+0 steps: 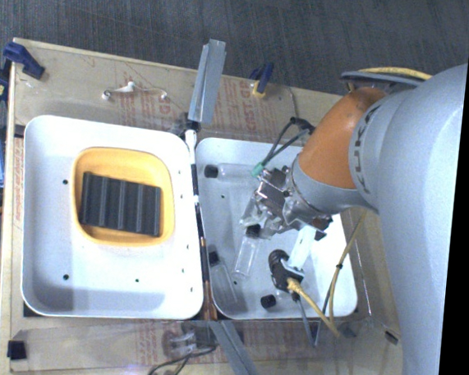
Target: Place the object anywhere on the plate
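Bins [43, 205] number two on the desk [81, 69], side by side. One yellow plate [96, 165] with a dark ribbed insert lies in the left bin. One clear tube [246, 254] lies in the right bin, just below the gripper [265, 214]; whether the gripper grasps it cannot be told. One grey arm [386, 156] reaches over that bin. No writing is legible.
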Available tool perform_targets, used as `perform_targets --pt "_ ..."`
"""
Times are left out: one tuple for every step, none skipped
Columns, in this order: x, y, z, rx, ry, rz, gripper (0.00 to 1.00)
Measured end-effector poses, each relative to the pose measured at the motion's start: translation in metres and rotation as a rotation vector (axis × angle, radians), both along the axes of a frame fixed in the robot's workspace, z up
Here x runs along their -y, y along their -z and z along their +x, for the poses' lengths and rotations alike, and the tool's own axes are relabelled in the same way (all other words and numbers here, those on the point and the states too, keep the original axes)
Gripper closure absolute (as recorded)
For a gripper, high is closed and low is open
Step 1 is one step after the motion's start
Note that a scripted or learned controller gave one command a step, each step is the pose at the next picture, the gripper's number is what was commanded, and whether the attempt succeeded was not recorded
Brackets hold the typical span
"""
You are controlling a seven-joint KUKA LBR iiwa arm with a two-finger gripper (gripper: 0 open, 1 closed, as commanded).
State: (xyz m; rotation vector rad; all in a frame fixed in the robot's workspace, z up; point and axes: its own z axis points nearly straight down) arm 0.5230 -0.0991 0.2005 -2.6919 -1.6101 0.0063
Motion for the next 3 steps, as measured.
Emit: perform_targets --pt "-0.062 -0.092 0.053 0.002 -0.025 -0.001 1.00" --pt "-0.083 0.011 0.097 -0.002 -0.080 -0.001 1.00" --pt "-0.083 0.011 0.097 -0.001 -0.080 -0.001 0.00"
